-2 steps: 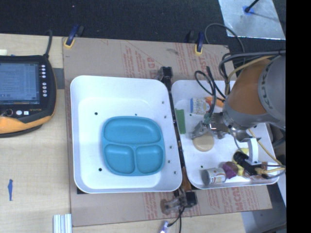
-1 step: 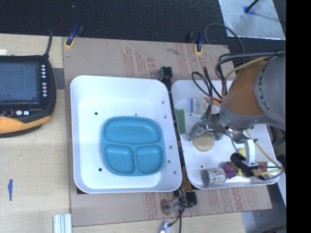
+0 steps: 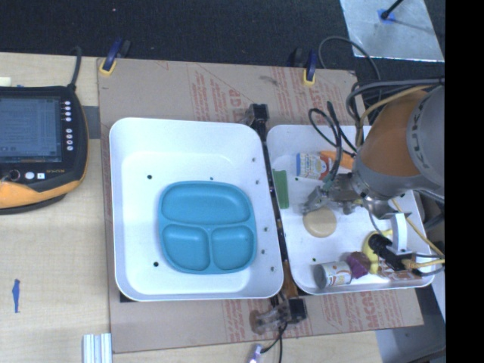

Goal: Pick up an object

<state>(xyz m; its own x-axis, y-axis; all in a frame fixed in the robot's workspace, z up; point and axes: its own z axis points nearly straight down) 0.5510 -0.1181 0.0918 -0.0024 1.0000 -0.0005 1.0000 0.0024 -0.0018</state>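
On cardboard-covered bench (image 3: 189,89): two white bins (image 3: 136,150); claw (image 3: 327,197) state unclear, dark floor behind.

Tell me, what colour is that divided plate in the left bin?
Light blue. The divided plate shows plainly in the camera view, lying in the white left bin.

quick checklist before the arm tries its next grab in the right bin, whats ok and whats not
1. Gripper over the right bin: ok, it sits just above the round tan object.
2. Object between the jaws: not ok, nothing seen held.
3. Jaws open or shut: cannot tell.
4. Target free of neighbours: ok, the tan object lies apart from the green block and the tube.
5. Blue divided plate in the left bin, away from the arm: ok.
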